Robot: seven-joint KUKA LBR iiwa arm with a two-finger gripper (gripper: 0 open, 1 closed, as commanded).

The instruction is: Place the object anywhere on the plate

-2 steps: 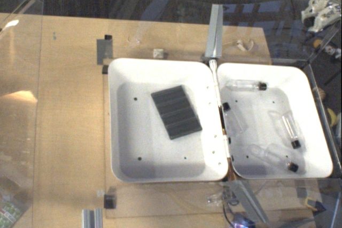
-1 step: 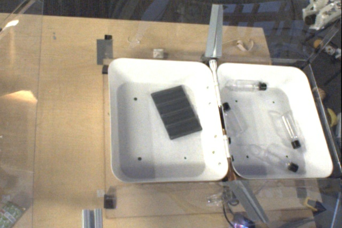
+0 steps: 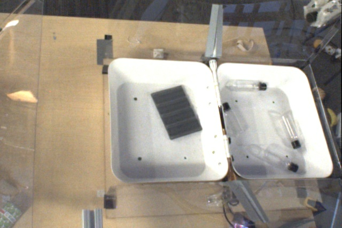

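In the left bin [image 3: 160, 75] a dark ribbed plate [image 3: 176, 112] lies tilted. The right bin [image 3: 315, 115] holds three clear tubes [image 3: 246, 85] with black caps. The claw's [image 3: 320, 8] state: cannot tell.

Two shallow white plastic bins [image 3: 115, 115] are counted, one dark grey ribbed rectangular plate [image 3: 176, 112], and three clear glass tubes with black caps [image 3: 246, 85].

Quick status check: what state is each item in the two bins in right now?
Dark ribbed plate: flat in the left bin, turned askew, nothing on it.
Clear tube: lying on its side near the right bin's far wall.
Second clear tube: lying flat, right side.
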